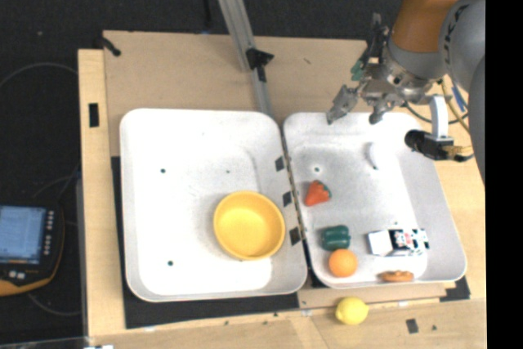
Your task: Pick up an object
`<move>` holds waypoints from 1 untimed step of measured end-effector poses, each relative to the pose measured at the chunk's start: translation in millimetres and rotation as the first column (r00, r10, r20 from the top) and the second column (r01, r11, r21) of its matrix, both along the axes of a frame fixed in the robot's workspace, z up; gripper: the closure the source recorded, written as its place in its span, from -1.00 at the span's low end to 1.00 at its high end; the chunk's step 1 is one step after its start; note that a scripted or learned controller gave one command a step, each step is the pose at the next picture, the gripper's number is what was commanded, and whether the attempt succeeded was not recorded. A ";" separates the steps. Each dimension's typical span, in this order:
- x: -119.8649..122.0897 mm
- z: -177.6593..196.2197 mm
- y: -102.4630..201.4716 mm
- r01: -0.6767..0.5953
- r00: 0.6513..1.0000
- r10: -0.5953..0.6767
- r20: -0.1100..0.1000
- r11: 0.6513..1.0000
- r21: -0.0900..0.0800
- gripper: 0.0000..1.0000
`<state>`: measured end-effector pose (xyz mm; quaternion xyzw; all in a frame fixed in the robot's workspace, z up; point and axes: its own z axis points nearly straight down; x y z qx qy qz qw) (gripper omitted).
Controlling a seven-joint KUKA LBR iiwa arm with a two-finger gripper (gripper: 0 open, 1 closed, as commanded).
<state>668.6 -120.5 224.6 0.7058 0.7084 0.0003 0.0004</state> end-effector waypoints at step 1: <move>-0.1 0.1 -0.5 0.000 1.000 0.000 0.000 1.000 -0.001 -1.00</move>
